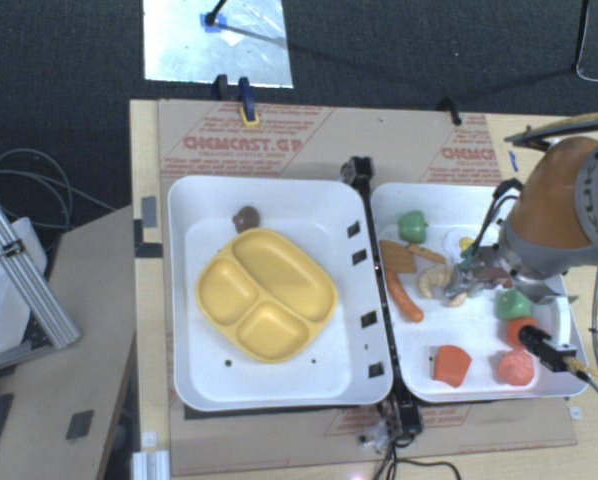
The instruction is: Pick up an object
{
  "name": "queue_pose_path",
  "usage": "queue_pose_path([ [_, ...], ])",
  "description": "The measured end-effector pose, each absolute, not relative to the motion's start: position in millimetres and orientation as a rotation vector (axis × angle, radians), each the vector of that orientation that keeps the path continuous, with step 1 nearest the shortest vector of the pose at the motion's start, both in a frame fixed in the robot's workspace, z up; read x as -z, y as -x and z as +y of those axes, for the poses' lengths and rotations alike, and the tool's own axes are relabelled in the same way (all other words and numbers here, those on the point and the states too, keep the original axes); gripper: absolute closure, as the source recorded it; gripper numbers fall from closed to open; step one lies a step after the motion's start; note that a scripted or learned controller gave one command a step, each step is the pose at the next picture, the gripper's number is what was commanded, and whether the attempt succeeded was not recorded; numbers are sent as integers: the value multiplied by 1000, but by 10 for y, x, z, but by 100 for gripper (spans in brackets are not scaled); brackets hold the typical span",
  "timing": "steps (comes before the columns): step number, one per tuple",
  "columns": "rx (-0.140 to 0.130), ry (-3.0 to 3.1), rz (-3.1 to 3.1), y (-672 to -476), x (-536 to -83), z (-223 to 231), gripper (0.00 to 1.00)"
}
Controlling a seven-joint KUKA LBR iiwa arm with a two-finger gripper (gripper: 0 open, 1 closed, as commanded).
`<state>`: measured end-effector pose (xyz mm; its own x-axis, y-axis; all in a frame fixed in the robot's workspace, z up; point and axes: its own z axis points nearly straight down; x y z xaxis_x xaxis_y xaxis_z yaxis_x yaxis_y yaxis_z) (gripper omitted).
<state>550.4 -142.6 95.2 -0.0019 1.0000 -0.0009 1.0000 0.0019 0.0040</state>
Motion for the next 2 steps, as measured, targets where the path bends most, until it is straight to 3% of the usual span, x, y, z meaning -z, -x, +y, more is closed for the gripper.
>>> queue_pose_path([
  [1,-3,-2211,2229,-5835,-843,-1040,100],
  [2,-18,-2201,2228,-6401,-1920,-307,100],
])
